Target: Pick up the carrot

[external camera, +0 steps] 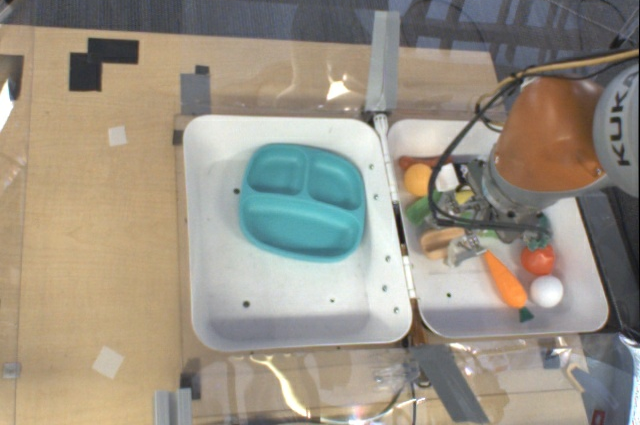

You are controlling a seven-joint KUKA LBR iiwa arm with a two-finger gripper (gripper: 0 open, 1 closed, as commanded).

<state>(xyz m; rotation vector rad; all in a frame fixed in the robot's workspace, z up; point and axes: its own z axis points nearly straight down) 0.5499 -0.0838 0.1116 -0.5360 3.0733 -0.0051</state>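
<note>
Carrot, orange and tapered with a green stem end (507, 281), lies in the right white bin (590, 308), just beside the metal two-finger gripper (463, 248). Whether the gripper is open or closed cannot be told.

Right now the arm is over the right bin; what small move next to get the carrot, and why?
Probably shift the gripper a little toward the bin's front right corner. The carrot lies slanted just beyond it, apart, with a red tomato and a white ball close on its far side.

The arm (550, 133) hides the right bin's (585, 313) middle and several toys there
</note>
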